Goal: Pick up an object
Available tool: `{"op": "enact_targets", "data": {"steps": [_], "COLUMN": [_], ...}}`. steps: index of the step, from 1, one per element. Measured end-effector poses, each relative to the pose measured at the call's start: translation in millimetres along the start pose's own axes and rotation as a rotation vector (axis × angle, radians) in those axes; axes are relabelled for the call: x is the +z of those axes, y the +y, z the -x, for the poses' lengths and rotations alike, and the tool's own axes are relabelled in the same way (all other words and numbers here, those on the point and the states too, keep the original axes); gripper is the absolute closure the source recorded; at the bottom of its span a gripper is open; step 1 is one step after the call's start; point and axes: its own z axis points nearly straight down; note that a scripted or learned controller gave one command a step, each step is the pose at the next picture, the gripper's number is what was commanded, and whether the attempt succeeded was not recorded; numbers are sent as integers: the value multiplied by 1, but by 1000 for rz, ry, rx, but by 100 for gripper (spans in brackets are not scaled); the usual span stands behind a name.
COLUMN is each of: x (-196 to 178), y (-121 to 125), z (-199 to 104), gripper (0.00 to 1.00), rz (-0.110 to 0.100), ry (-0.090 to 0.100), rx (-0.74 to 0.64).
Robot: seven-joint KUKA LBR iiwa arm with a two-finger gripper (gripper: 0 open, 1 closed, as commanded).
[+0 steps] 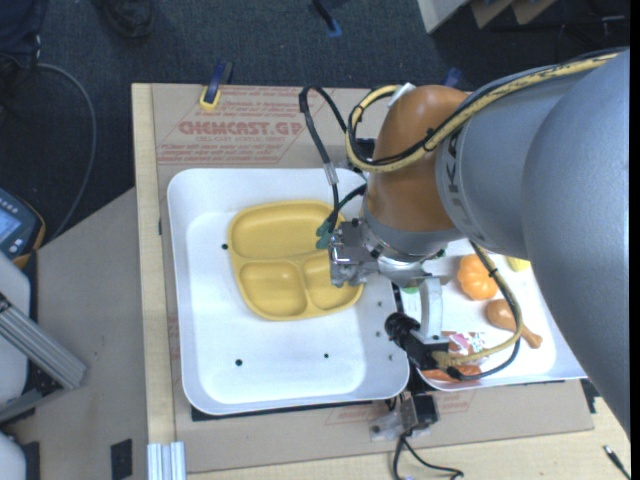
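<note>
A yellow divided plate [280,258] lies in the left white bin [270,378], toward its upper middle. My gripper [352,265] hangs under the orange-banded wrist, right at the plate's right edge, over the border between the two bins. The wrist hides what lies directly beneath it. In the right bin [560,368] I see an orange ball-like fruit [476,278], a brown-orange pear-shaped piece [505,316] and a red-and-white item [462,346] near the front rim.
The big grey arm covers most of the right bin. A small yellow item [517,263] peeks out beside the arm. Cardboard [240,123] lies under both bins, with a yellow clamp [211,96] at its far edge.
</note>
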Motion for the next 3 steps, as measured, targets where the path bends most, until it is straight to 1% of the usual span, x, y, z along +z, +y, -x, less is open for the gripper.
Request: {"op": "enact_targets", "data": {"steps": [1, 2, 3], "x": [-235, -177, -108], "y": [35, 7, -27], "z": [-11, -22, -93], "gripper": [100, 100, 100], "rz": [20, -8, -11], "ry": [5, 0, 1], "rx": [-1, 0, -7]}}
